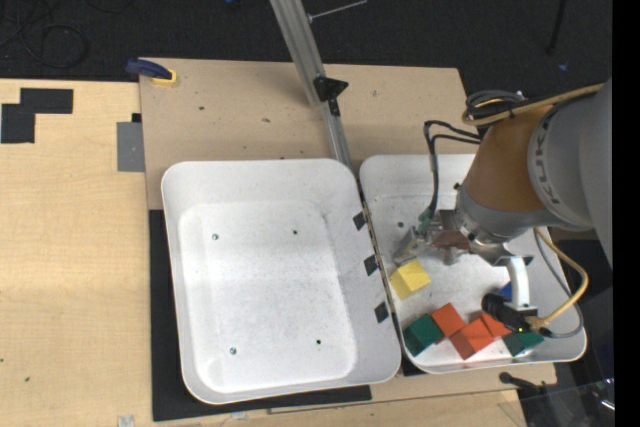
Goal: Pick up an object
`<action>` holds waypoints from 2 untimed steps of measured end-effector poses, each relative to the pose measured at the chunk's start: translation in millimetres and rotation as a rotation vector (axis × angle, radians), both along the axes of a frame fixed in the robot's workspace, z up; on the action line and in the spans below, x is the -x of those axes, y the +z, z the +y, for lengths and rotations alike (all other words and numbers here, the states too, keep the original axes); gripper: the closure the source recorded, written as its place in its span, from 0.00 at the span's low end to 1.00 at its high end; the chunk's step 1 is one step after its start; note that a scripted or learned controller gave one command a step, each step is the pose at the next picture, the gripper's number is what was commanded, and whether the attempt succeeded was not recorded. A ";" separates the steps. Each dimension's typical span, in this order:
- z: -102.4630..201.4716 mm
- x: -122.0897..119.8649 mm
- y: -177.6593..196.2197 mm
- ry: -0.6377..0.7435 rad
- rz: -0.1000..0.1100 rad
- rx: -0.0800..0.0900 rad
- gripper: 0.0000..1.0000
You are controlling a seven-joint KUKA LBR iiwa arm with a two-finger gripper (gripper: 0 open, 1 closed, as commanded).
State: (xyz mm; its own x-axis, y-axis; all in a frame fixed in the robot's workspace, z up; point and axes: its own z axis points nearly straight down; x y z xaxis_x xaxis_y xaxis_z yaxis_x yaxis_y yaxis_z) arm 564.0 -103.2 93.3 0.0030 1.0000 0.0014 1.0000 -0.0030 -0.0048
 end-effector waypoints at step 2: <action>-2.8 5.7 72.6 -0.006 -0.007 0.001 1.00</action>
State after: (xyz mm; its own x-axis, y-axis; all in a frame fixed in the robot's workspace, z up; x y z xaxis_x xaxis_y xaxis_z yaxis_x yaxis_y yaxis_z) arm 558.4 -106.0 165.9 0.0091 1.0000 0.0002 1.0000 -0.0091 0.0026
